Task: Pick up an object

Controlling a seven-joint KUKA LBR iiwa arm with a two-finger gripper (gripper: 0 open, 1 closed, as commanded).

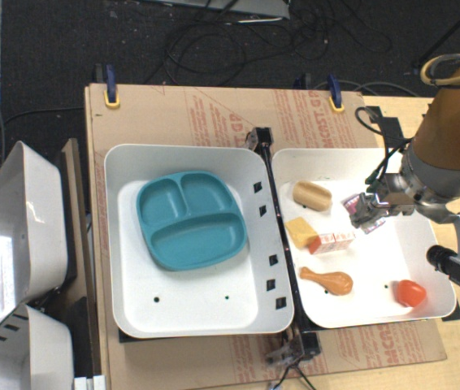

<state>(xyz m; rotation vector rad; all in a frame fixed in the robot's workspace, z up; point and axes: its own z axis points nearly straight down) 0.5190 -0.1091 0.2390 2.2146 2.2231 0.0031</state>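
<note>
Two white bins sit side by side on the counter [189, 116]. The left bin [124, 242] holds a teal divided plate [191, 219]. In the right bin [433, 258], taking the yellow block [301, 231] as the landmark: a bread roll [312, 195] lies just behind it, a small red-and-white carton [332, 241] touches its right side, a toy drumstick [327, 280] lies in front of it, and a red tomato [410, 293] sits well to its right, near the front corner. The arm's jaws [366, 211] hang over the bin to the right of the carton, close to it; whether they are wide or narrow cannot be told, and nothing is seen held.
</note>
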